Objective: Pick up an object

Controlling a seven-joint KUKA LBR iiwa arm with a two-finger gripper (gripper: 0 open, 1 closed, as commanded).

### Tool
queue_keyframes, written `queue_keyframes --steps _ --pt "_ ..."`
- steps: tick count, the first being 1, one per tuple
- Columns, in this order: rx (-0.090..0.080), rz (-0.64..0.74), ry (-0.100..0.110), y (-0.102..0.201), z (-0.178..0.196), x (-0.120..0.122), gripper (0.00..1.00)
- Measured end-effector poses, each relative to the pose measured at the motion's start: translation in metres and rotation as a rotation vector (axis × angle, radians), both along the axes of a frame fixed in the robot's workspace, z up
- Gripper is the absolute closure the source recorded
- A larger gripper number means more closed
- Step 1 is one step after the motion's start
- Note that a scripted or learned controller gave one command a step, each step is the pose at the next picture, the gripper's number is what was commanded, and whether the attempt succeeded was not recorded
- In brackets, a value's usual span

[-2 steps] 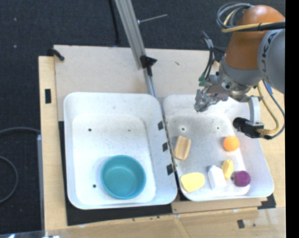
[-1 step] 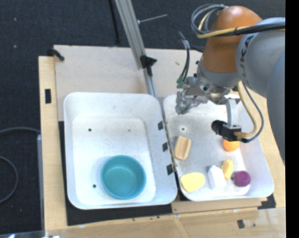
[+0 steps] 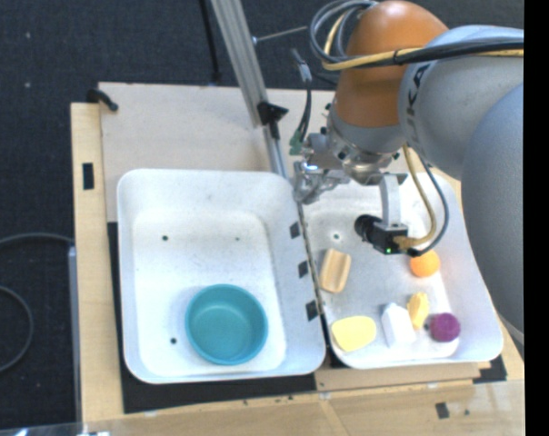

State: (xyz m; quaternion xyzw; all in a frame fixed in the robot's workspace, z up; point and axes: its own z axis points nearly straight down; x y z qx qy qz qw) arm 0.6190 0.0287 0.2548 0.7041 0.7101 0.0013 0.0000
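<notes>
1. My gripper (image 3: 313, 182) hangs over the right bin's (image 3: 470, 271) far-left corner; can't tell its state.
2. Nothing picked yet, I'd say. The tan block (image 3: 334, 270) sits nearer, so next I'd shift nearer and drop down.

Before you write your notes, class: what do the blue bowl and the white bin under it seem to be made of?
Blue bowl: likely plastic, judging by its even teal colour and soft satin sheen with no glints. Left bin: probably moulded plastic, white with fine dark speckles, rounded corners and a matte finish. Neither can be confirmed by look alone.
</notes>
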Motion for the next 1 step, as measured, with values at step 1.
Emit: queue_keyframes --steps 1 --pt "-0.001 -0.001 0.002 0.0534 -0.0037 -0.009 1.0"
